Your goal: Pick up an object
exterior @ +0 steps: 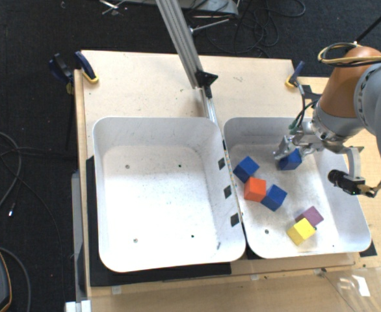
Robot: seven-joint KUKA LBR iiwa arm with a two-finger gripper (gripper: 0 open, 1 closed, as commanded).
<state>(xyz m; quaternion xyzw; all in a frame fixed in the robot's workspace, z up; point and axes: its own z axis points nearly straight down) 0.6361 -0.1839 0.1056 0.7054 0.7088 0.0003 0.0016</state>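
Observation:
My gripper (288, 152) hangs over the back of the right bin (346, 239), reaching in from the right. A small blue cube (290, 160) shows between its fingertips, tilted, and the fingers are shut on it. Lower in the same bin lie another blue cube (246, 169), an orange cube (255, 189) and a third blue cube (274, 197), close together. Near the bin's front right a purple cube (313, 216) touches a yellow cube (302, 230).
The left bin (106, 174) stands beside the right one, with a raised divider edge (228, 181) between them. A slanted metal bar (181, 38) comes down to the bins' back middle. Clamps (86, 67) sit on the bench's back corners.

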